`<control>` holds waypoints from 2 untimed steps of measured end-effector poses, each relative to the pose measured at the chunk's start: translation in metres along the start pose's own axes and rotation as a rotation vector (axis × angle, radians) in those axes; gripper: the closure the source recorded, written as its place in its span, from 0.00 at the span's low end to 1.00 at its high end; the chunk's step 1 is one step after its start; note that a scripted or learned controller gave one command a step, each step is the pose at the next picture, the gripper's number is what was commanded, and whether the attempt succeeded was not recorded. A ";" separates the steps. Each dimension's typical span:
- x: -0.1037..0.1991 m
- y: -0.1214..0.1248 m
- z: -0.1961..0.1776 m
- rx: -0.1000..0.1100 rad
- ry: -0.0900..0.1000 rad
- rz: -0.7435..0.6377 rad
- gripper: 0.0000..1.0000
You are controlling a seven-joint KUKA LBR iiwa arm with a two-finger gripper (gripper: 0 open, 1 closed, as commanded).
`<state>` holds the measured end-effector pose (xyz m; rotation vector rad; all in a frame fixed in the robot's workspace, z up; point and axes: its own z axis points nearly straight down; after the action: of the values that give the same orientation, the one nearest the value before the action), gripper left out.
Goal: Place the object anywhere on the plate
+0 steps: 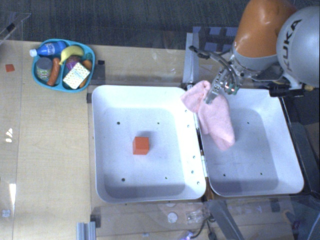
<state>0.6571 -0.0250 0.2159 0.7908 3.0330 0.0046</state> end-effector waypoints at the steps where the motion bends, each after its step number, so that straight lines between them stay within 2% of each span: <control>1: 0.016 0.045 0.004 -0.002 -0.002 -0.400 1.00; 2: 0.043 0.088 -0.002 -0.003 -0.002 -0.510 1.00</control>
<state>0.6625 0.0729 0.2178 -0.0004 3.1314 0.0051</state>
